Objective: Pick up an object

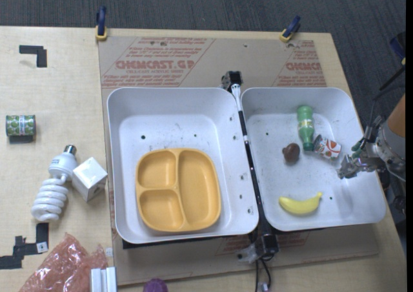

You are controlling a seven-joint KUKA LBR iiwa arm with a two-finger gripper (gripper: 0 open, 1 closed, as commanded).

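Observation:
The right bin [342,210] holds a green bottle [304,126] lying on its side, a small white and red object [329,148] next to it, a dark brown lump [292,152] and a yellow banana [300,204] near the front. My gripper [352,166] hangs at the bin's right side, just right of the white and red object, with nothing visibly between its fingers. The left bin [122,155] contains a yellow divided plate [177,188].
Left of the bins on the bench lie a white spiral light bulb [53,189], a white cube [90,178], a green can [20,126] and a pink mesh bag [61,265]. Clamps hold the brown board at its back corners.

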